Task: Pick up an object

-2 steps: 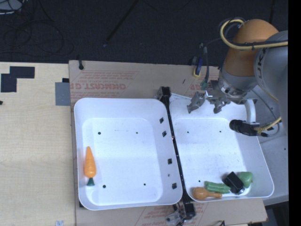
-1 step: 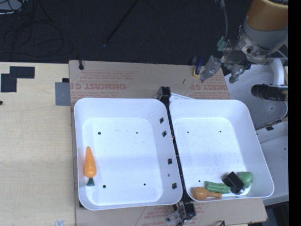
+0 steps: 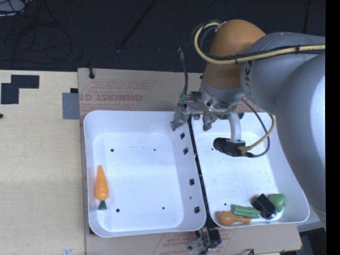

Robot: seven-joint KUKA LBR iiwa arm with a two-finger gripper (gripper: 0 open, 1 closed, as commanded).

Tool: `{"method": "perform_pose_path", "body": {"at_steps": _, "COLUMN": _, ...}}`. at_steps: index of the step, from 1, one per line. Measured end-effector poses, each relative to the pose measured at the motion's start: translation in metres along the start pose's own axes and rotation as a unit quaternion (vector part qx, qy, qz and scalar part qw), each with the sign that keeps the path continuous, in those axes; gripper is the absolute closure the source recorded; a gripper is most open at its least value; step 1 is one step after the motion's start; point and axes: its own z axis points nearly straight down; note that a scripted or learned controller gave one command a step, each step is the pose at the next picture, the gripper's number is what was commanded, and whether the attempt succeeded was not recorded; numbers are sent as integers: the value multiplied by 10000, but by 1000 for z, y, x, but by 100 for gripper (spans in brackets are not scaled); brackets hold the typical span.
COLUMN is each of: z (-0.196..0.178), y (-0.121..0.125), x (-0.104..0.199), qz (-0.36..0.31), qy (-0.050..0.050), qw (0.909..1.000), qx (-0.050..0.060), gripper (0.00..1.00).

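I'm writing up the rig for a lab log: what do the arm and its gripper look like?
The arm is bulky, rounded and light grey, with a glossy orange band above the wrist. A yellow cable loops over the orange part and runs along the grey link. The gripper is small, dark grey metal. A black part with cabling hangs below.

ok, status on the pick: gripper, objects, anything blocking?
Gripper up at the far end of the bins, over the divider, nothing between its fingers. Carrot alone in left bin. Other objects clustered in right bin's near corner. Nothing blocking.

The grey arm [image 3: 287, 89] reaches in, its end effector [image 3: 194, 120] pointing down.
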Motion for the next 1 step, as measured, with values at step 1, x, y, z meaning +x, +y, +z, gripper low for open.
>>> {"method": "perform_pose_path", "body": {"at_steps": 1, "z": -60, "y": -24, "x": -69, "qz": 68, "qy": -27, "qw": 9999, "qx": -74, "gripper": 0}}
